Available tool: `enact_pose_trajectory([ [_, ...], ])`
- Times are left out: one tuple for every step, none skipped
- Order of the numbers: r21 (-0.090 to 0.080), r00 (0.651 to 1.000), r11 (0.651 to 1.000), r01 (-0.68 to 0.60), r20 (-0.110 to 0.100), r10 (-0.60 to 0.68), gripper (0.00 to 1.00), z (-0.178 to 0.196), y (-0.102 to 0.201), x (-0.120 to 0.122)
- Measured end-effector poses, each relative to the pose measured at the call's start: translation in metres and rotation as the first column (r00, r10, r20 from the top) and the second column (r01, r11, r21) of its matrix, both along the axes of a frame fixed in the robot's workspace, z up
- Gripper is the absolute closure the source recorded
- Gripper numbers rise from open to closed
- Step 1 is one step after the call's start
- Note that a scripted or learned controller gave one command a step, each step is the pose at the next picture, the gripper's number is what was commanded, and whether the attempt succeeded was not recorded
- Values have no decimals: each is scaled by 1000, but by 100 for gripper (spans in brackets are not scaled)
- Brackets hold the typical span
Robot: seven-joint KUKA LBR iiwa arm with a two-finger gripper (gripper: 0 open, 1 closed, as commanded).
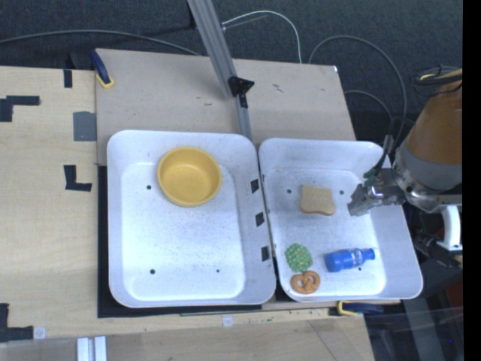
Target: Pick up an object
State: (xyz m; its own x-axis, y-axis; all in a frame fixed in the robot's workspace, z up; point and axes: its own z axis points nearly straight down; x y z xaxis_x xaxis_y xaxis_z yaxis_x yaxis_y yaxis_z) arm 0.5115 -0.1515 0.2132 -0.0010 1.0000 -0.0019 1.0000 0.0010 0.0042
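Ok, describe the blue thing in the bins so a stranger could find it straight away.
Go to the right bin of the two white ones, then to its near edge. The blue bottle lies on its side there, right of the green piece and the pretzel; it is the only blue item.

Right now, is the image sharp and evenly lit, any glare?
Camera view: lighting even, shadows soft; the white bins look bright but unglared; small items such as the bread slice and blue bottle look soft; the gripper is slightly blurred.
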Motion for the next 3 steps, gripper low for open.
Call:
enact_pose_trajectory([
  [1, 1000, 1000, -1, -3, 1, 100, 25, 0, 1],
  [4, 1000, 1000, -5, -6, 5, 100, 28, 50, -7],
  [3, 1000, 1000, -5, -8, 5, 100, 17, 98, -11],
])
